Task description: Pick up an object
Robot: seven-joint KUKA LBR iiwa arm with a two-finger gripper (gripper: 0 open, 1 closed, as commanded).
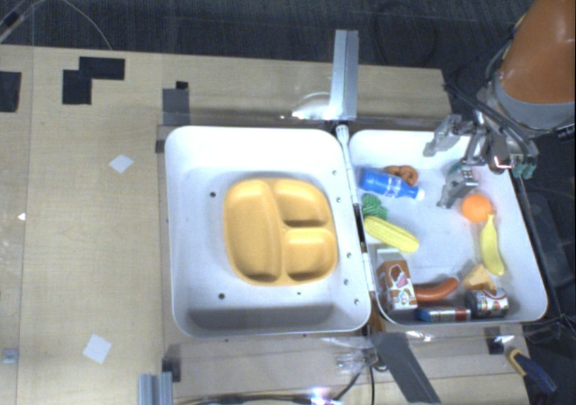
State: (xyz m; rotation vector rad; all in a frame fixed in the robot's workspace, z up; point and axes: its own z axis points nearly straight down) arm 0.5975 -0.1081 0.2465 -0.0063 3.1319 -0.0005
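Your tool [456,180] hangs over the right bin [531,255] near its far right corner, fingers spread, pinching nothing, orange [477,206] just beside, free floor at bin middle.

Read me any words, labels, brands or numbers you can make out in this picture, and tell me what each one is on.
No text is readable.
Blue bottle: white label, too blurred to read.
Brown jar: label print too small to read.
Can: markings blurred.
Black bench marks: plain shapes, no letters.
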